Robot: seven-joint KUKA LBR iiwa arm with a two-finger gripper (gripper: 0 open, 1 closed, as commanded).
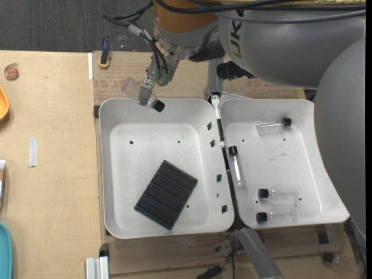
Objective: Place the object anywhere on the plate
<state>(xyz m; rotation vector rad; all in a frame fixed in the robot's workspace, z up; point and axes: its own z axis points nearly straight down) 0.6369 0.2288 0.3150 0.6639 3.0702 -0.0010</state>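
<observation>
A black ribbed plate (167,194) lies flat and turned at an angle in the front part of the left bin (107,173). My gripper (150,87) hangs over that bin's back rim, well behind the plate. Its fingers are shut on a clear vial (138,91) with a black cap (158,105). The vial is tilted, with the cap end lower and to the right. The grey arm with its orange band fills the top right.
The right bin (325,173) holds three more clear vials with black caps (272,127) (279,197) (275,216). Another vial (235,166) lies along the divider between the bins. A wooden table (46,127) with small items lies to the left.
</observation>
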